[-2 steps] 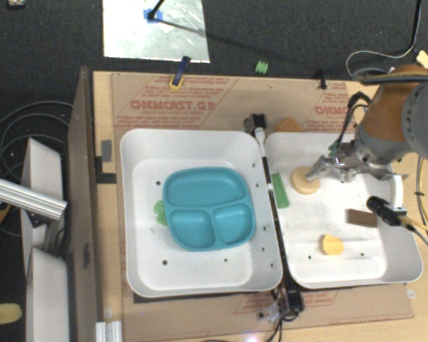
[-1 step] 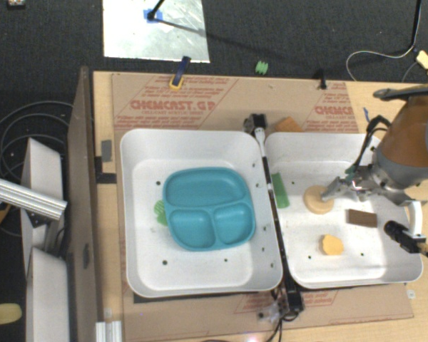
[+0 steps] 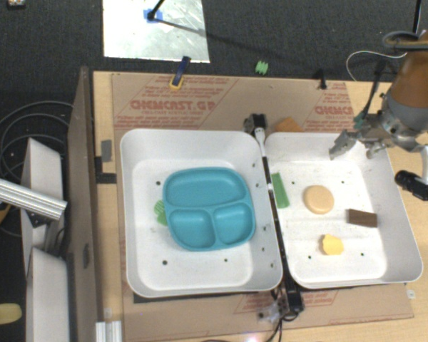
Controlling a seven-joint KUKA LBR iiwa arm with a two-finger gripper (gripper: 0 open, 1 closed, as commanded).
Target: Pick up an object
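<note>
The right bin (image 3: 396,258) holds a round tan piece (image 3: 318,199), a dark brown block (image 3: 362,218), a small yellow piece (image 3: 332,245) and a green strip (image 3: 279,190) against its left wall. My gripper (image 3: 356,147) hangs over the bin's far right corner, above and to the right of the tan piece. Its two fingers are spread apart, so it is open with nothing between them. It touches none of the objects.
The left bin (image 3: 139,155) carries a blue divided plate (image 3: 208,207), and a green item (image 3: 159,208) peeks out at the plate's left edge. A raised divider (image 3: 267,184) runs between the bins. Cables and a metal bar lie off the bench to the left.
</note>
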